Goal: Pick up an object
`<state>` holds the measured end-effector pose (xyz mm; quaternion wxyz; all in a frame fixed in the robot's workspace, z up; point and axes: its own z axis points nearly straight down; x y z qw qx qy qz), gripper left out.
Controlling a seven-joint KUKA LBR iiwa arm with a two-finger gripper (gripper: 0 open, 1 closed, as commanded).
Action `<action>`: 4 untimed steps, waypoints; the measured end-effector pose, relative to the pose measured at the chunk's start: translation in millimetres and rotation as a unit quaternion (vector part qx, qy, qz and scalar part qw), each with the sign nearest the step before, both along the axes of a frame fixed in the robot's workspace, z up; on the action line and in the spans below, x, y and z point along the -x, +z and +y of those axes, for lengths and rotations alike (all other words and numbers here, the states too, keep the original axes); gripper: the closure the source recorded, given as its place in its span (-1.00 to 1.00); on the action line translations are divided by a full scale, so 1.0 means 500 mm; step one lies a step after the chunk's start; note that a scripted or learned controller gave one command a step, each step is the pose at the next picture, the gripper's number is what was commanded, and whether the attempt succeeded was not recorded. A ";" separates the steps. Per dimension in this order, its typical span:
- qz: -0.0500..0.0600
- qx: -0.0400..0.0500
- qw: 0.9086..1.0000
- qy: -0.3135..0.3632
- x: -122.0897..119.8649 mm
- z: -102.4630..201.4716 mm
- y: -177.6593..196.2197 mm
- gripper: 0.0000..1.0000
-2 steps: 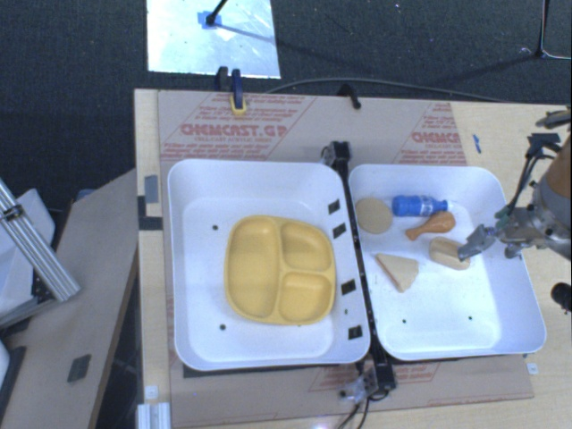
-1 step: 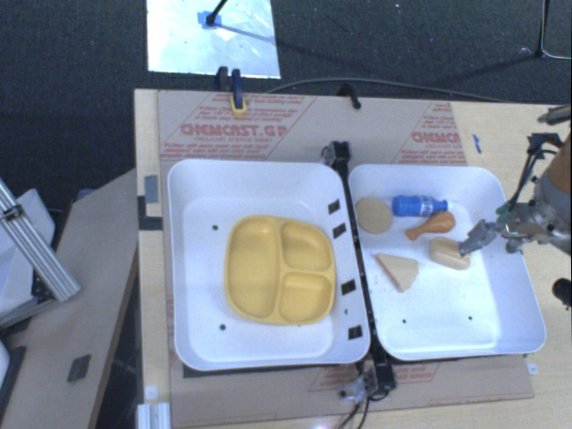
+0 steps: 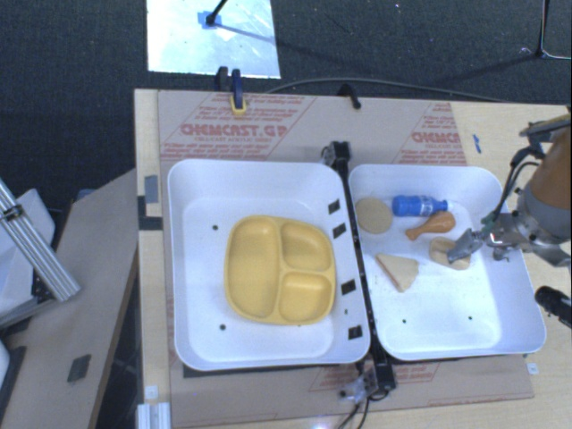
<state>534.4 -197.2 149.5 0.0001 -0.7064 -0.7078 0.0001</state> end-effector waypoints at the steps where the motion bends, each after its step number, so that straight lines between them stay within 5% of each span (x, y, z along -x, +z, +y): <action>1: 0.000 0.000 1.000 0.000 -0.009 -0.017 -0.110 -1.00; 2: -0.001 0.000 1.000 0.000 -0.011 -0.017 -0.130 -1.00; 3: -0.002 0.001 1.000 0.000 -0.013 -0.018 -0.107 1.00; 4: -0.004 0.001 1.000 0.001 -0.020 -0.017 0.022 1.00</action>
